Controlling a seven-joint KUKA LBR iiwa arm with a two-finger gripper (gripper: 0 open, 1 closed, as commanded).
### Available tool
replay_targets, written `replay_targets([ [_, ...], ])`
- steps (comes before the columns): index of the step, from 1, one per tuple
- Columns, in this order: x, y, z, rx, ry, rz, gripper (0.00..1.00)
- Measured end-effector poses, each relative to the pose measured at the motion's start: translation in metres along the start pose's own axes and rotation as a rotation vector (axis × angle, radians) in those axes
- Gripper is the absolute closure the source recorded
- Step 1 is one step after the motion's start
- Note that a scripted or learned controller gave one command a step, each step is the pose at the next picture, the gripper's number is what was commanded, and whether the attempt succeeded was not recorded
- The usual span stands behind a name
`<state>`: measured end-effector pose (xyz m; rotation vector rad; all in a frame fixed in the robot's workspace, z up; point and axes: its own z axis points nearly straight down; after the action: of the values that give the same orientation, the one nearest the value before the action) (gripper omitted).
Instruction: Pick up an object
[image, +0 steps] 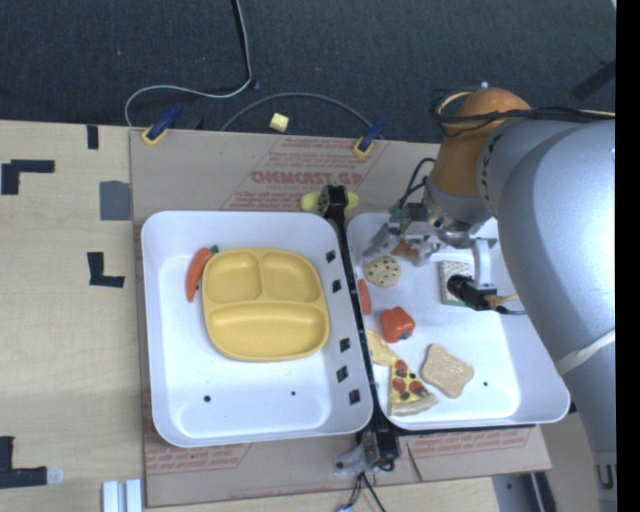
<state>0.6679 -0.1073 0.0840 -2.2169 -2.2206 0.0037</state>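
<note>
Low over the far part of the right bin (500, 395), the gripper (405, 238) is seen hanging just above and beside a round cookie (381, 271). Whether it is apart or together cannot be told, since the wrist and its cabling cover that part, and nothing is seen clamped in it.

Several candidates for the pick are spread through the same bin: the cookie nearest, a red pepper (397, 323) nearer the middle, a slice of toast (446, 370) and a pizza slice (410, 391) toward the near edge. In the left bin (170, 400) a yellow divided plate (265, 303) is laid, with a carrot (197, 272) just beside its far-left corner.

Trouble is judged most likely from the cookie itself: being flat, it may be pressed against the floor and skidded aside rather than gripped. Because it lies close to the divider (345, 290) between the bins, the wall may be struck on descent. A small card (456, 281) near the gripper could also be caught by mistake.
</note>
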Motion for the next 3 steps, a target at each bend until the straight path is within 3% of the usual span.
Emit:
replay_targets([
  [3,0.0032,-0.0002,-0.0001,-0.002,-0.003,0.001,0.0],
])
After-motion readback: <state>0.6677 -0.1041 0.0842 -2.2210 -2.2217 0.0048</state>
